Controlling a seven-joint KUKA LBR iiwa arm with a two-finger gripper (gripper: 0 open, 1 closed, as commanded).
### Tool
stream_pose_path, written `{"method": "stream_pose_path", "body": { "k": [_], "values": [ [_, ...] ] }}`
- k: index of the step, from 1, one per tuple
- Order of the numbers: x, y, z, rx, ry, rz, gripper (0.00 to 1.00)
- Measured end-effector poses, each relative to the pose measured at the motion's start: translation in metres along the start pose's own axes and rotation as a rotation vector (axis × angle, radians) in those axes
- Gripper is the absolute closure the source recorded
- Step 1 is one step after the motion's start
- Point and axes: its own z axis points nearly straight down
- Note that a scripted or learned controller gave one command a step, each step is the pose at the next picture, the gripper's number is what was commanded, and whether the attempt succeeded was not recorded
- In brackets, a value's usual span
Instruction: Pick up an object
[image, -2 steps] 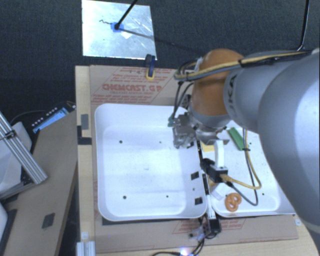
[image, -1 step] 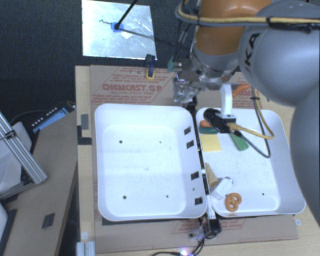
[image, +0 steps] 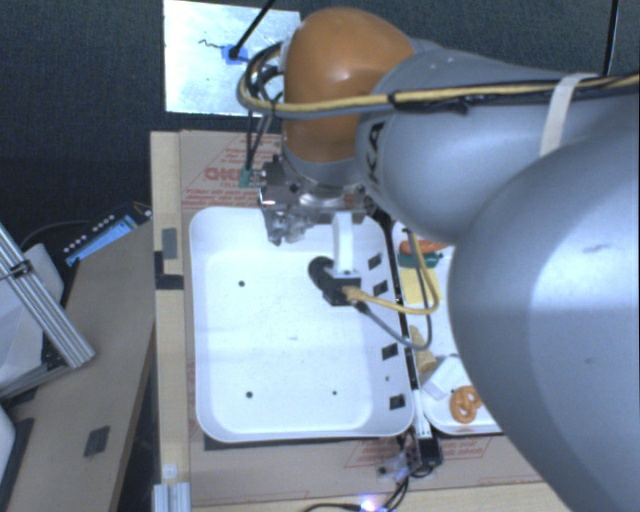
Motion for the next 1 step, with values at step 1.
{"method": "stream_pose_path", "body": {
  "k": [1],
  "values": [
    [0.0209,0.0157,-0.1314,-0.021,0.004,0.005,1.00]
  ]
}}
